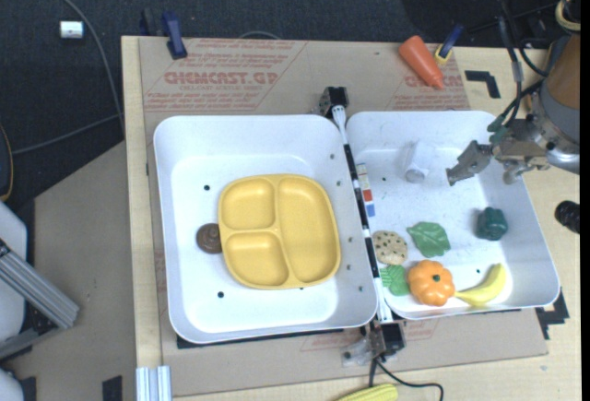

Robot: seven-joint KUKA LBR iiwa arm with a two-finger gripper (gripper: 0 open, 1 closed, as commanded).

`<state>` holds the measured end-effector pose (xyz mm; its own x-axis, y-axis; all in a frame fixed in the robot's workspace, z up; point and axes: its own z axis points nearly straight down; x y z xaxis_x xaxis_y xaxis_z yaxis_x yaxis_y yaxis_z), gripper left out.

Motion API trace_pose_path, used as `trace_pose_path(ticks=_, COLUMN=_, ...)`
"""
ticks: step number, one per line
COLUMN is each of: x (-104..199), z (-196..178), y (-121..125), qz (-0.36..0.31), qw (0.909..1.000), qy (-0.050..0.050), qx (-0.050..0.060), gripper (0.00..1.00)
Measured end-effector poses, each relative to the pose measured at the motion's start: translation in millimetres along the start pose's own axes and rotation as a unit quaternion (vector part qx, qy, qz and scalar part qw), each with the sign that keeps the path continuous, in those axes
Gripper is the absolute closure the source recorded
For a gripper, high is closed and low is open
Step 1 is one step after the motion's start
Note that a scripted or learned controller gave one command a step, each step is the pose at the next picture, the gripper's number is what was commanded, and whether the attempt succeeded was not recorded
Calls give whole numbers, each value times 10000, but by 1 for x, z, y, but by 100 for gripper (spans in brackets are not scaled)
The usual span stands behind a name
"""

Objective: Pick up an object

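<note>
My gripper (481, 172) hangs over the upper right part of the right bin (387, 136), open, with nothing between its fingers. Its left finger (460, 169) points toward a small clear cup (417, 161) lying just to its left, apart from it. Below the gripper sits a dark green lump (491, 223). Further down lie a green leaf (429, 238), a cookie (390, 248), an orange pumpkin (430, 283), a banana (484, 287) and a small green piece (395, 279).
The left bin (184, 159) holds a yellow divided plate (278, 230) with a brown disc (208, 238) at its left edge. An orange carrot (422, 63) lies on the board behind the right bin. A blue clamp (172, 35) grips the board's back left.
</note>
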<state>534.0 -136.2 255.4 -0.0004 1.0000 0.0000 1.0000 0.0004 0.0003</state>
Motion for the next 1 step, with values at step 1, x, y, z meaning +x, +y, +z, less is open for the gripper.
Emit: trace_pose_path(ticks=1, x=9, z=70, y=-15, qz=2, qw=10000, qy=4, qx=11, gripper=0)
